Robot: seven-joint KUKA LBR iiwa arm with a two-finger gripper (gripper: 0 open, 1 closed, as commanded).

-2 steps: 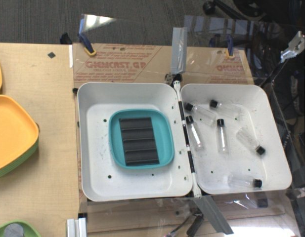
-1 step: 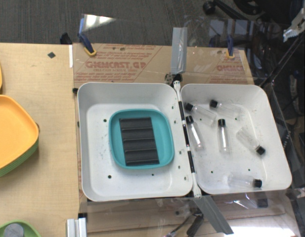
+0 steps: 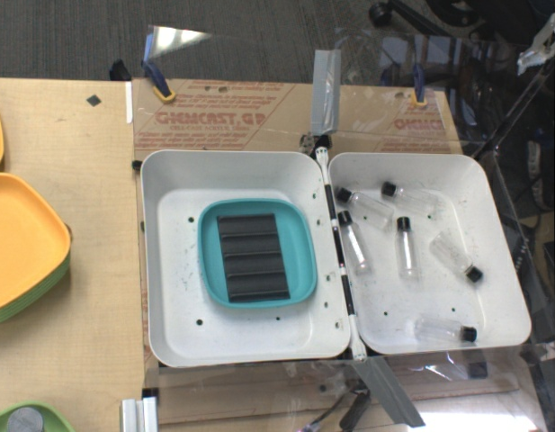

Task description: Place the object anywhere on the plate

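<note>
A teal square plate (image 3: pixel 210 259) lies in the middle of the left bin (image 3: pixel 169 331), with a black ridged pad (image 3: pixel 252 257) on top of it. Several clear vials with black caps lie scattered in the right bin (image 3: pixel 493 214). One vial (image 3: pixel 405 244) lies upright in the view near the centre. Another vial (image 3: pixel 353 241) rests along the bin's left wall, and a third vial (image 3: pixel 442 333) lies near the front edge. All the vials are apart from the plate.
Stacked orange dishes (image 3: pixel 21 250) sit on the wooden bench at far left. A green lid (image 3: pixel 25 418) peeks in at the bottom left. Brown cardboard (image 3: pixel 223 115) lies behind the bins. Dark equipment and cables (image 3: pixel 475 34) crowd the upper right.
</note>
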